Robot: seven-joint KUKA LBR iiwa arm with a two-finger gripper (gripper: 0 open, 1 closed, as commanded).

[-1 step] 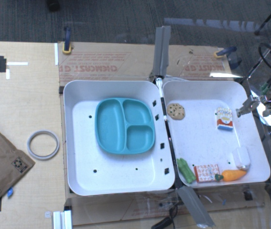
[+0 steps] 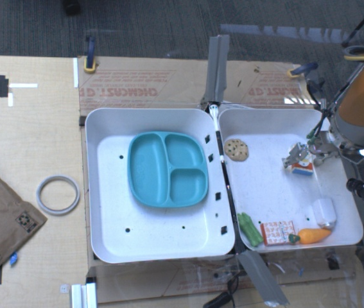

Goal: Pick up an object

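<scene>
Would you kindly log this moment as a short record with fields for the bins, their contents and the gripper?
left bin: holds a teal divided plate, three compartments, lying flat
right bin: cookie near the far left corner; green vegetable, small red-and-white box and carrot along the near edge; clear item, too faint to name
gripper: low over the right bin, at a small red, white and blue object; grasp cannot be judged
bench, left of the bins: tape ring

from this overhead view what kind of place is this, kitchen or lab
Most likely a robotics lab bench rather than a kitchen. Two shallow white bins sit clamped over cardboard, the right bin holds toy-like food such as a cookie and a carrot, and a robot arm reaches in.
</scene>
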